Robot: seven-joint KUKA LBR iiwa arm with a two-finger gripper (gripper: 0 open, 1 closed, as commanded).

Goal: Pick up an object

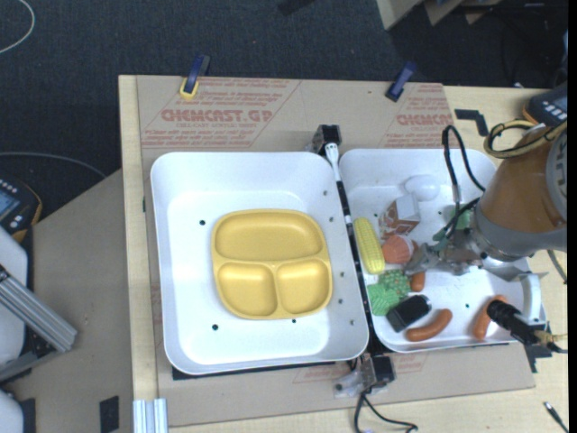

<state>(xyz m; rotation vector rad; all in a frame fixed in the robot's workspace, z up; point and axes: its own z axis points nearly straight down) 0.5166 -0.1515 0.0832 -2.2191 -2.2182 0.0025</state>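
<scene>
While the arm (527,197) reaches in over the right bin (469,165), you see the end effector (431,255) low among the items near that bin's middle; whether it is wide or narrow you cannot tell. Just beside it lie a corn cob (367,244) along the bin's left wall, a green piece (388,289), a black block (407,312) and a sausage (427,326) by the front edge. You have a yellow divided tray (270,262) centred in the left bin (180,242).

left bin (171,242): yellow divided tray (270,262) | right bin (379,165): corn (367,244), sausage (427,325) | hand (422,256) low over toys
</scene>
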